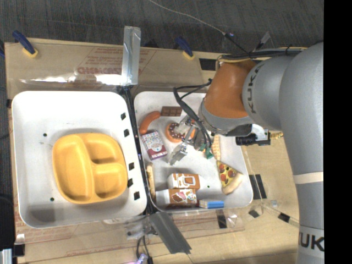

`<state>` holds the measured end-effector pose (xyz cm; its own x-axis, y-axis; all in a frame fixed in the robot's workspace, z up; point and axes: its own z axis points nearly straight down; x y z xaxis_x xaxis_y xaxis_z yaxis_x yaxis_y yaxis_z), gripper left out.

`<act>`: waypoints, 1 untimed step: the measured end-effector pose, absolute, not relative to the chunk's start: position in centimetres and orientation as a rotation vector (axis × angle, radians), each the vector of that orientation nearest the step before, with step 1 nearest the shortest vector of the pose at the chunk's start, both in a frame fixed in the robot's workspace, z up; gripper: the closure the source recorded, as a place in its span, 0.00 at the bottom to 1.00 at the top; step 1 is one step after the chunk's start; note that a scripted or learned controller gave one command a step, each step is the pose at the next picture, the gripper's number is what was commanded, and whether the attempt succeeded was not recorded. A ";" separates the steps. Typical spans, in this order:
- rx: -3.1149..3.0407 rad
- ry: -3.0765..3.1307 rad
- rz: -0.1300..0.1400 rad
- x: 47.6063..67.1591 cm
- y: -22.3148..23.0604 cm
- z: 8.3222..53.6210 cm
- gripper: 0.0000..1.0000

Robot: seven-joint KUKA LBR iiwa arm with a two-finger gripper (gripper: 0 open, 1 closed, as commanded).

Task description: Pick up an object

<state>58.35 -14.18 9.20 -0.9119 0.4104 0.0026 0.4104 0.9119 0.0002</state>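
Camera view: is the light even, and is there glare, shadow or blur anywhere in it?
In the camera view the light is mostly even; the clear plastic strip above the left shallow white bin shows glare; a soft shadow lies in that bin's lower left corner under the yellow divided plastic tray; the small toy items around the gripper in the right white bin look slightly soft.

I see dark grey carpet floor (82,7) across the top of the frame, a thin white cable (176,12) running over it. Light wood tabletop (275,169) fills the rest, brown cardboard sheet (71,59) along its upper part, held by blue clamps (25,43) at upper left and upper middle. Silver tape strip (132,54) upper middle. Even overhead light, soft shadows.
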 end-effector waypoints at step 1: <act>-0.646 -3.077 0.000 59.1 -14.1 9.3 0.00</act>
<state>59.10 -14.06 9.29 -0.9155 0.4023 -0.0030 0.4023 0.9155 0.0004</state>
